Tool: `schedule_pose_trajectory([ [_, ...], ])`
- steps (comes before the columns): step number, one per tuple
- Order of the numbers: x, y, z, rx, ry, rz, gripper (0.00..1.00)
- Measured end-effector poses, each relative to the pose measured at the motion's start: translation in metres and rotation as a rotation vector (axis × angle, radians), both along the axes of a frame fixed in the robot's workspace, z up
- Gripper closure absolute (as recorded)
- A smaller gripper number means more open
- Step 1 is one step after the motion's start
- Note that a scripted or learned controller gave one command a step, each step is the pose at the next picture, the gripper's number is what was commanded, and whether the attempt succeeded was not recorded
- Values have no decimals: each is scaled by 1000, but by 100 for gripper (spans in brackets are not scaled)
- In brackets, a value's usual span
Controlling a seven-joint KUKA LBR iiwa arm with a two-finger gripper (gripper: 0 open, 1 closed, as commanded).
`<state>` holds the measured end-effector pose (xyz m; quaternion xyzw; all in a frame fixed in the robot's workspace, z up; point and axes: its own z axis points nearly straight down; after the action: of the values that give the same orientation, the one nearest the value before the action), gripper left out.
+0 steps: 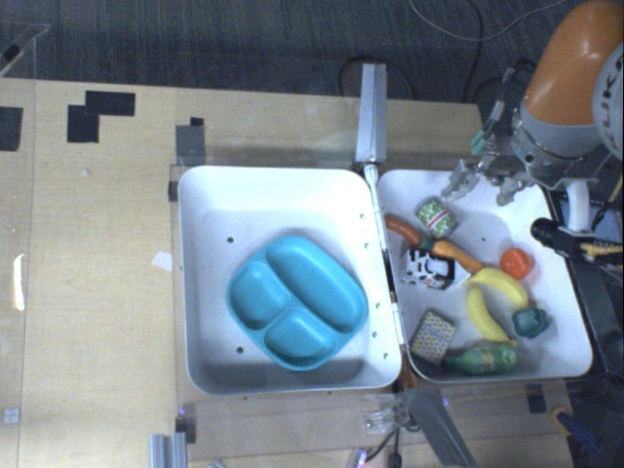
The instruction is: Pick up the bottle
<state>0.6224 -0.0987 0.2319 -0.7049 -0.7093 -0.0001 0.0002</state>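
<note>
The bottle (481,360) is green and lies on its side near the front edge of the right bin (561,359), its neck pointing right. My gripper (483,187) hangs over the bin's far side, well behind the bottle. Its two fingers are spread open with nothing between them. The arm's orange band (570,66) rises above it at the upper right.
Beside the bottle are a patterned block (433,335), a banana (492,300) and a teal object (530,322). Further back lie a red tomato (517,262), an orange carrot (456,253), a black-and-white item (429,268) and a green-white lump (436,216). A blue divided plate (297,300) sits in the left bin (210,213).
</note>
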Motion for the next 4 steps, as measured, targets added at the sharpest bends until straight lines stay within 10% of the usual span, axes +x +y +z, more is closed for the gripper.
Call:
schedule_pose_trajectory([
  [1,-37,-7,-110,-3,-24,28,0],
  [2,-74,-22,-119,-15,-50,233,0],
  [3,-75,92,-46,0,-7,162,0],
  [4,-124,199,-47,1,-3,41,0],
])
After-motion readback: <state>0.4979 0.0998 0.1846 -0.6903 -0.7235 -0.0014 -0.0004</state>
